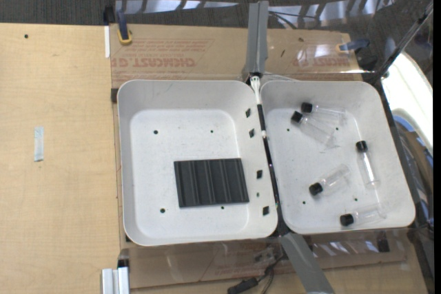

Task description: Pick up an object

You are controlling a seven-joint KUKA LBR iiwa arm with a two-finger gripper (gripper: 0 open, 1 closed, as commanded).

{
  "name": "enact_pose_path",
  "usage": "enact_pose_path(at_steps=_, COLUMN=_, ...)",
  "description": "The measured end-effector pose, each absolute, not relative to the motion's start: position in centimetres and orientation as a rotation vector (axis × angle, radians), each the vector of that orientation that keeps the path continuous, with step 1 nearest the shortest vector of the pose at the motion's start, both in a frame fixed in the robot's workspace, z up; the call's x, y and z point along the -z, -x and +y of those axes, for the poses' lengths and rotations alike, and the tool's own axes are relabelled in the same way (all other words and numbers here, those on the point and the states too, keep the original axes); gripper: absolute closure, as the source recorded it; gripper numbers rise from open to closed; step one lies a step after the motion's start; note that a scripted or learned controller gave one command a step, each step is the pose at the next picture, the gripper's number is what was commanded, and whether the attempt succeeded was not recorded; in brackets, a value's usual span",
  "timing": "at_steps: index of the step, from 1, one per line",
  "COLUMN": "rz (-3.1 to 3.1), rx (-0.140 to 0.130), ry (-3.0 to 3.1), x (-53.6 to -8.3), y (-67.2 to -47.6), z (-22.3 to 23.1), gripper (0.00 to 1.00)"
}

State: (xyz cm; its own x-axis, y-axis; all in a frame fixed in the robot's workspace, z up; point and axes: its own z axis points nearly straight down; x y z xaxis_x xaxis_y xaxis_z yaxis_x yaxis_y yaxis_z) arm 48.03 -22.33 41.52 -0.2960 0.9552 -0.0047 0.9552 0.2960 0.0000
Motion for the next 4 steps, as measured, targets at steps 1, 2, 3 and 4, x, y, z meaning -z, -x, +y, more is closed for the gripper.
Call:
enact_pose_path(at_steps=1, rz=2.610, rx=0.003, ry=-1.747, x=-44.1, y=-52.9, z=-22.2, gripper=1.00)
enact_pose_path(at_steps=2, rz=2.676, rx=0.003, ry=-1.645, x=-44.0, y=-59.0, z=-22.2, gripper=1.00)
enact_pose_path(at_steps=3, rz=2.772, rx=0.002, ry=-1.477, x=-44.0, y=-66.0, z=-22.2, gripper=1.00)
enact_pose_path(at_steps=4, rz=2.836, rx=0.002, ry=-1.350, x=-44.1, y=-66.0, z=-22.2, gripper=1.00)
